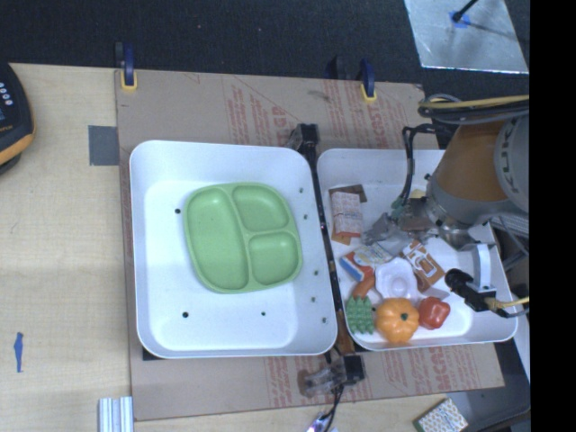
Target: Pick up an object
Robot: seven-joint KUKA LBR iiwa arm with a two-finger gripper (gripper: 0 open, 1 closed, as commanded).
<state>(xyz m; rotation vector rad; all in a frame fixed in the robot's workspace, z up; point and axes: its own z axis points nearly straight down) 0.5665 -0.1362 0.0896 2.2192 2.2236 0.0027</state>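
Apparently no object is lifted yet; pick remains to do. Candidates lie in the right bin [335, 174]: orange pumpkin [397, 320], red pepper [434, 312], snack packet [346, 216]. Arm [477, 174] reaches in from the right, wrist low over the clutter. Pincer [393, 226] state: cannot tell. Green tray [241, 237] sits in left bin [157, 241].

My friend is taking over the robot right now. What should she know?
Gripper: low over the middle of the right bin, among the clutter; whether it is open or shut cannot be told, and nothing is seen held.
Things: the right bin has an orange pumpkin, a red pepper, a green piece, a brown packet and other bits. The left bin has a green divided plate.
Done: the arm has reached the pile.
Left: grab one object and lift it.
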